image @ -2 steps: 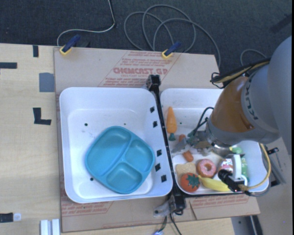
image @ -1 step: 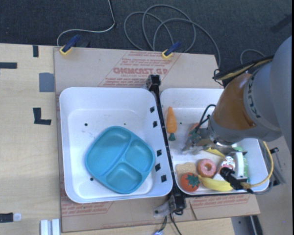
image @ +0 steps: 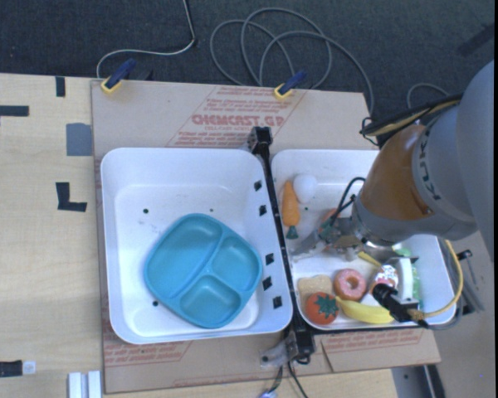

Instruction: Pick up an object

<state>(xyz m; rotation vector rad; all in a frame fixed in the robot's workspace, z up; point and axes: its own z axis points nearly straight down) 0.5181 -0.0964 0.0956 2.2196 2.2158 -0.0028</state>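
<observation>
At the right bin's [image: 448, 259] near edge lie a red toy tomato [image: 321, 307], a yellow banana [image: 367, 312] and a pink-iced doughnut [image: 349, 284]. Just beyond, the gripper [image: 330, 240] hangs low; whether it holds anything cannot be told. Farther lies an orange carrot [image: 290, 204]. A blue compartment plate [image: 202, 269] fills the left bin [image: 124, 181].

Dark carpet floor [image: 83, 15] above; light wooden bench [image: 33, 264]; loose cables [image: 266, 48] looping on carpet.

Grey arm [image: 448, 168] reaching in from right, orange band above wrist, angled down-left; gripper [image: 332, 240] low, pointing left.
</observation>
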